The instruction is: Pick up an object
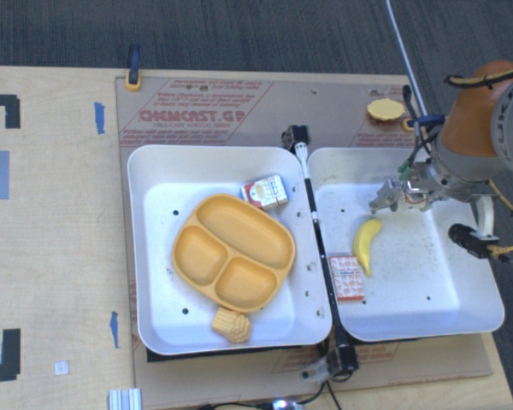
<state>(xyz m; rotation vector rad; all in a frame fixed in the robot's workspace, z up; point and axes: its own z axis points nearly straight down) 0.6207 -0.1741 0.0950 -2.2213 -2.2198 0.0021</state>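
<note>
My gripper (421, 218) hangs over the upper right part of the right bin (462, 314), open, with nothing between its fingers. One grey finger (383, 200) points toward a yellow banana (365, 244) that lies on the bin floor just below and left of it, apart from it. A small red-and-white packet (346, 278) lies by the right bin's left wall. The left bin (154, 229) holds a yellow divided plate (232, 252), a small carton (266, 192) and a corn piece (232, 324).
A black divider rail (316, 237) runs between the two bins. A yellow disc (385, 109) lies on the brown board behind the right bin. The arm's orange band (474, 118) and cables stand at the right edge.
</note>
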